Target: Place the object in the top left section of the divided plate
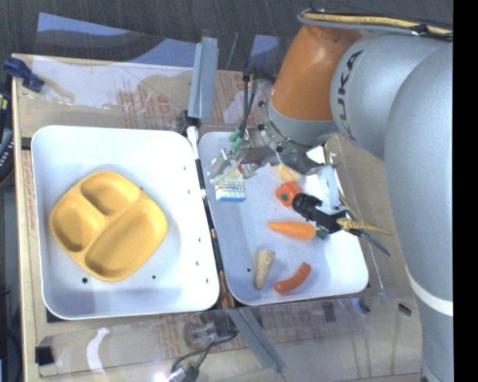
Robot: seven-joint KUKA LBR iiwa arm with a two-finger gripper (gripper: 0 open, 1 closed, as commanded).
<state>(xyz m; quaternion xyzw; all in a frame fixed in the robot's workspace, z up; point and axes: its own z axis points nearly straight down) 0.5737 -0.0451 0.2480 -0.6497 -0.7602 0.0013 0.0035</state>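
Right bin (243, 249), near edge: red sausage-shaped piece (292, 278) at 5 o'clock, with a stubby beige piece (263, 267) just beside it at 6 o'clock; midway, an orange carrot (292, 230) lies crosswise toward 3 o'clock, and a small orange-red piece (287, 192) sits beyond it at 1 o'clock. Left bin (44, 213): yellow divided plate (107, 225), about centre, well apart from every loose item. Far corner of the right bin, 11 o'clock: blue-and-white packet (229, 191), with the gripper (225, 165) just over or touching it; whether it is open, closed or gripping cannot be told.
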